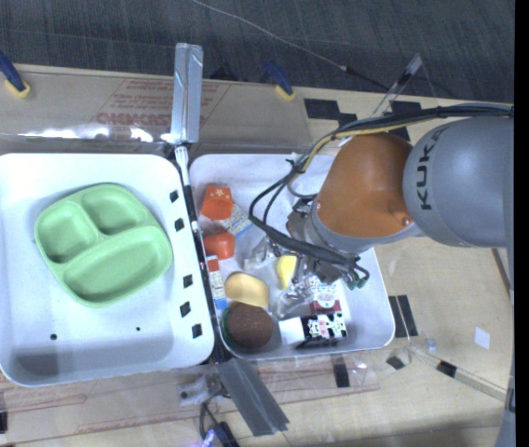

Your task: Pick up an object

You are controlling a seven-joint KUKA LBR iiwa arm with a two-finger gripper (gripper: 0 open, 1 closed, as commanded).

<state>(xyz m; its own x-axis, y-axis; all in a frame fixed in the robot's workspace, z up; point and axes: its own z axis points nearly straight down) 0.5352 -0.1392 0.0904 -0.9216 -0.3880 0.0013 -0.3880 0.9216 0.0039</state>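
The right bin (376, 305) holds several small objects. Two orange pieces (216, 201) (219, 244) lie along its left wall. Below them sit a pale yellow round item (246, 289) and a brown ball (249, 327). A small yellow object (286, 268) lies right beside my gripper (304, 287), which is down among the clutter in the bin's lower middle. A red and white packet (326, 296) and a black and white patterned box (320, 329) lie just below it. The orange wrist band (367, 189) and cables hide what is under the gripper.
The left bin (8, 250) carries a green divided plate (103, 240). A metal divider strip (188, 91) rises between the two bins. The grey arm (465, 180) covers the right bin's upper right part.
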